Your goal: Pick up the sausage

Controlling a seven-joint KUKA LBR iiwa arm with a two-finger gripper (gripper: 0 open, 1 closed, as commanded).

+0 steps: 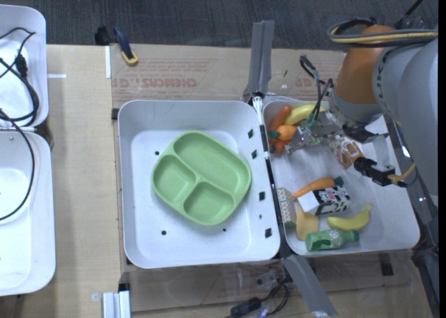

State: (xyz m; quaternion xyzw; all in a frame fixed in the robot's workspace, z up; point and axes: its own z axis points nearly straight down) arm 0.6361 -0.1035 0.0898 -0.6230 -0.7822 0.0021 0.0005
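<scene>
Bins: two, white, side by side; left bin (132,191), right bin (397,222).
Plate: one, green, three compartments (201,178), well left of gripper.
Bananas: two; one (301,112) just above gripper, one (350,218) below it.
Sausage: one, reddish (279,118), just left of gripper.
Gripper: one (304,135), low in right bin's upper part; opening cannot be told.

A green divided plate (202,178) lies mid-left bin (132,191). In the right bin (404,222): banana (348,220) at five o'clock, green bottle (332,239) below, possibly a milk carton (326,200).
</scene>
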